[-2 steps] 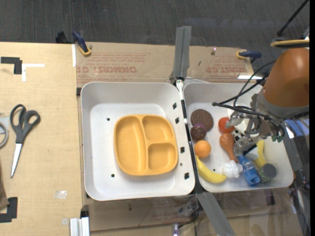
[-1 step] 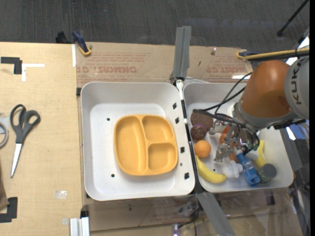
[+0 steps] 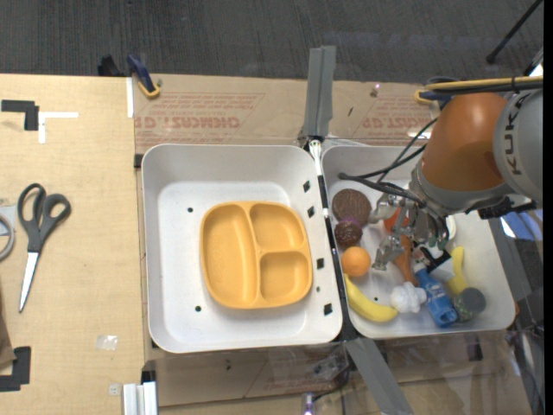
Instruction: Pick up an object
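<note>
- The tool hangs low in the right bin, right of frame centre; how far it is open, or whether it holds anything, cannot be told.
- Around it lie an orange, a banana, a brown ball and a blue bottle.
- The left bin holds a yellow divided tray.
- Scissors rest on the counter at far left.
</note>
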Controlling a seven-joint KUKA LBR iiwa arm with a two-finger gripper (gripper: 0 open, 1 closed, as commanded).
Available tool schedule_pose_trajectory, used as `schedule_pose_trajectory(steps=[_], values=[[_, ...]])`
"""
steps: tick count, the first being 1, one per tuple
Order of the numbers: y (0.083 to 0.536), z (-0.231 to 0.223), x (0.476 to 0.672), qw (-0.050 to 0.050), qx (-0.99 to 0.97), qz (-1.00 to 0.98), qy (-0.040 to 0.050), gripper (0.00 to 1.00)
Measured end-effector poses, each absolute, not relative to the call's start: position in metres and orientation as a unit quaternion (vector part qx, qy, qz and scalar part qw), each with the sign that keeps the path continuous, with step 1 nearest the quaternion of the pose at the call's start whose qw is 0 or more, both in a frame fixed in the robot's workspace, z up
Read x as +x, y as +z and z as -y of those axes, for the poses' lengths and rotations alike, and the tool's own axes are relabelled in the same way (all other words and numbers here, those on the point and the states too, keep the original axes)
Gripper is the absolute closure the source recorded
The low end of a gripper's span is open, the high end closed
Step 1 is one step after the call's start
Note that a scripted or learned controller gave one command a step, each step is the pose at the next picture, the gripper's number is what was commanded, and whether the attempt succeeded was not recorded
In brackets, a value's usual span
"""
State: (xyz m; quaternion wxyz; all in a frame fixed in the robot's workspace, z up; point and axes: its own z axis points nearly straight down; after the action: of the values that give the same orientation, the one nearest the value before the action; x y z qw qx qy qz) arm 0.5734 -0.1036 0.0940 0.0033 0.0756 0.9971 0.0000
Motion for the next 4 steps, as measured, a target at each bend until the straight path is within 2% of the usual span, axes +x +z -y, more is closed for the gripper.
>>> schedule_pose_trajectory(steps=[1, 2, 3, 4], values=[[0.104, 0.103, 0.575, 0.006, 0.074, -0.997, -0.0006, 1.0], [0.193, 0.073, 0.62, 0.002, 0.09, -0.996, 0.0001, 1.0], [0.093, 0.15, 0.579, 0.002, 0.172, -0.985, -0.0002, 1.0], [0.096, 0.193, 0.617, 0.001, 0.3, -0.954, 0.0002, 1.0]])
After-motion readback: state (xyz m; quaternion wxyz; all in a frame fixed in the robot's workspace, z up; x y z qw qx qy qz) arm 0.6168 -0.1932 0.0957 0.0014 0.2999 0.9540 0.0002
